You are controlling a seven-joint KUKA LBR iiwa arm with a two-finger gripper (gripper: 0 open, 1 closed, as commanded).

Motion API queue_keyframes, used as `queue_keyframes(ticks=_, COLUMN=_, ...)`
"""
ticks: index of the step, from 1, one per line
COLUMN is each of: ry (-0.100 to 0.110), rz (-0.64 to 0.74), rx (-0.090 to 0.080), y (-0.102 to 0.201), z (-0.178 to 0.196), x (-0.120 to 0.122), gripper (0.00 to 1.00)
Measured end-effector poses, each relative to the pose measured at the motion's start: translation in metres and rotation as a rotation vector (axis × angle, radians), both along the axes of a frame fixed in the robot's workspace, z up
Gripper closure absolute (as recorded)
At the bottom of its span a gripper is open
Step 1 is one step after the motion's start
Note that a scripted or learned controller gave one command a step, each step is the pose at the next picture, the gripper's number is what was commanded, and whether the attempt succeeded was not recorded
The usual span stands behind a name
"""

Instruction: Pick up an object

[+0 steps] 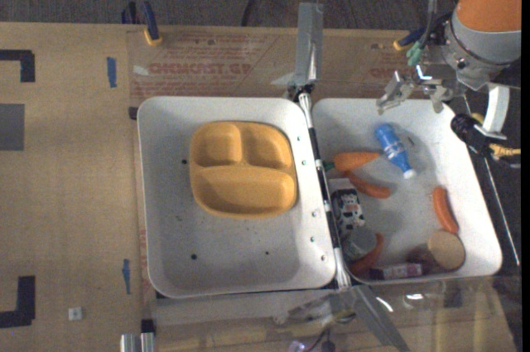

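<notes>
My gripper hangs over the back edge of the right bin, fingers spread open with nothing between them. Just below it in the bin lies a blue bottle with a white cap end. To its left are an orange carrot and a small orange sausage. Near the right wall lies another orange sausage, and a round tan lid-like piece sits in the front right corner. A black-and-white toy lies by the divider.
The left bin holds a yellow divided plate. A reddish sausage and a small dark tube lie along the right bin's front wall. A metal post rises behind the divider. Cables trail at the right.
</notes>
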State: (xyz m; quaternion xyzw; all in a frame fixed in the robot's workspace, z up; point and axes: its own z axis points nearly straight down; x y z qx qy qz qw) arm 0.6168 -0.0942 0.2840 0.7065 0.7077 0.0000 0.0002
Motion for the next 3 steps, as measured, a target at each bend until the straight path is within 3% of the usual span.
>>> queue_keyframes(ticks=1, ry=-0.001, rz=-0.025, rx=0.000, y=-0.023, z=-0.129, x=0.009, gripper=0.00)
queue_keyframes(ticks=2, ry=-0.003, rz=0.020, rx=0.000, y=-0.010, z=-0.100, x=0.041, gripper=0.00)
queue_keyframes(ticks=3, ry=-0.002, rz=-0.069, rx=-0.001, y=-0.080, z=-0.198, x=0.016, gripper=0.00)
